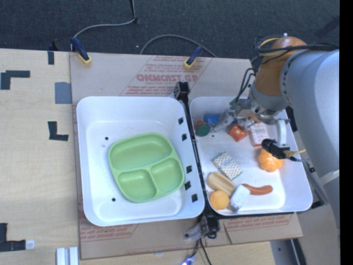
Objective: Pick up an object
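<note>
2 white bins (88, 148) on cardboard (110, 76)

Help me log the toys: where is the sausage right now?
The sausage lies in the right bin, near its front edge, just right of the bun and below the orange fruit.

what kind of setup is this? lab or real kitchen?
Most likely a robot lab bench, not a kitchen: two white bins clamped on cardboard, toy food such as a hot dog and a sausage, a green divided plate, and cables trailing behind.
</note>
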Action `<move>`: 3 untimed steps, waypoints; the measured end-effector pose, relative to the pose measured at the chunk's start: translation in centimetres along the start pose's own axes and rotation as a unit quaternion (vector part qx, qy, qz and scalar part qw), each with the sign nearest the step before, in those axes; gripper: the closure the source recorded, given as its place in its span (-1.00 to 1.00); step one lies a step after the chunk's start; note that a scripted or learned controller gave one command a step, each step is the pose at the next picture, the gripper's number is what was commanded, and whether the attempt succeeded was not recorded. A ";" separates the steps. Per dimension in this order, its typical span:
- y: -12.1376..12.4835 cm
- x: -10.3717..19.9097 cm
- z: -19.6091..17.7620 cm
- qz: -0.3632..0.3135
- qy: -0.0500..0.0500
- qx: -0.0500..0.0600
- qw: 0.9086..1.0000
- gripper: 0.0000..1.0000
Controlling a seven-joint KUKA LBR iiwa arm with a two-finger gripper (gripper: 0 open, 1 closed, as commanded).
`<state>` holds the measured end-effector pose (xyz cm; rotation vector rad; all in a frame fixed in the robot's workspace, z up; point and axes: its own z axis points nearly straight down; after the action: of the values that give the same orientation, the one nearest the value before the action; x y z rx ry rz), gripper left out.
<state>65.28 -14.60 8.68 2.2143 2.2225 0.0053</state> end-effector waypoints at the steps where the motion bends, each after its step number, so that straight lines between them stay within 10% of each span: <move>1: 0.0 -0.1 -1.0 0.000 -0.002 0.000 1.000 1.00; 2: 0.0 -0.1 -1.0 0.000 -0.002 0.001 1.000 -1.00; 3: -1.7 1.9 0.0 0.004 -0.006 0.000 1.000 -1.00</move>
<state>63.55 -12.75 8.67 2.2167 2.2093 -0.0080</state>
